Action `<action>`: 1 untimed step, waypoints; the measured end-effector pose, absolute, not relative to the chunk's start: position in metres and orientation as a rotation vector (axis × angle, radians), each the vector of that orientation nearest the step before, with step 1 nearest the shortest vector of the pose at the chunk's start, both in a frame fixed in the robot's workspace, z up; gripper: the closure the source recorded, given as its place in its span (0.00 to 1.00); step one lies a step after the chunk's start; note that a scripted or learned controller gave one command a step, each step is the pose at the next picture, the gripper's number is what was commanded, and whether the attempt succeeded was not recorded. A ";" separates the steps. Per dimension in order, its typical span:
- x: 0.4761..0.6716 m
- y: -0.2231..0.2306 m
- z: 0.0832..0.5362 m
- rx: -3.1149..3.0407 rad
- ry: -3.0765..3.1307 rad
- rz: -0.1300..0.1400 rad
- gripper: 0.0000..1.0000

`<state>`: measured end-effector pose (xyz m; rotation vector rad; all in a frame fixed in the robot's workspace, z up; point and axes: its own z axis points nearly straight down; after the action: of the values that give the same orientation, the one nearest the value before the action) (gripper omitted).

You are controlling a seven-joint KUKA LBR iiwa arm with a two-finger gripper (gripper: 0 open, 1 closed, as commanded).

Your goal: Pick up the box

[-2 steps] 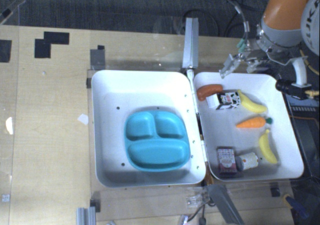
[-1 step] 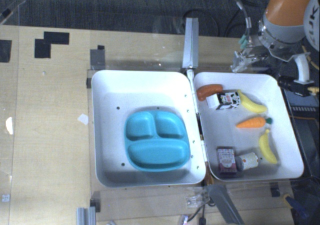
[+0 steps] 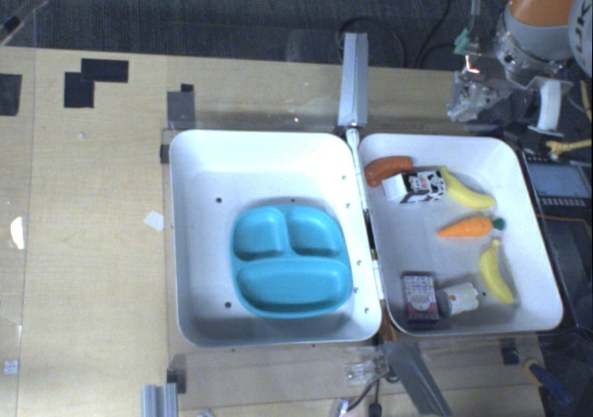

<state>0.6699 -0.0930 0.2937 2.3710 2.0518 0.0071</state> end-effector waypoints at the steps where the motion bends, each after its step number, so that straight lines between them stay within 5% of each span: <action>1: 0.670 -0.157 0.353 2.413 2.000 0.008 1.00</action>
<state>0.6698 -0.1574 0.3529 2.4132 1.9997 0.0082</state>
